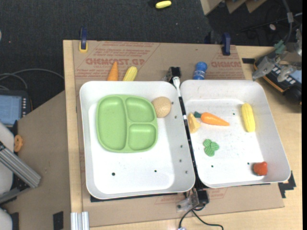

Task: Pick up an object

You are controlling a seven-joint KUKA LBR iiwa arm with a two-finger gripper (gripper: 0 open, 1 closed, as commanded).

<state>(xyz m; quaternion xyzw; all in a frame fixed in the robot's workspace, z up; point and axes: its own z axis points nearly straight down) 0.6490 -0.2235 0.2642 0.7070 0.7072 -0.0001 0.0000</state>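
Lying in right bin [268, 109]: carrot [214, 120]

Robotics lab: clamped board [144, 56], white bins [91, 128], loose cables [29, 75].

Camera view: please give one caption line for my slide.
Green divided plastic plate in left white bin; toy orange carrot and yellow corn cob in right white bin.

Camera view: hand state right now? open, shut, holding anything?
Hand: cannot be told from this frame. Nothing looks lifted: the carrot, corn cob and green piece lie on the right bin floor.
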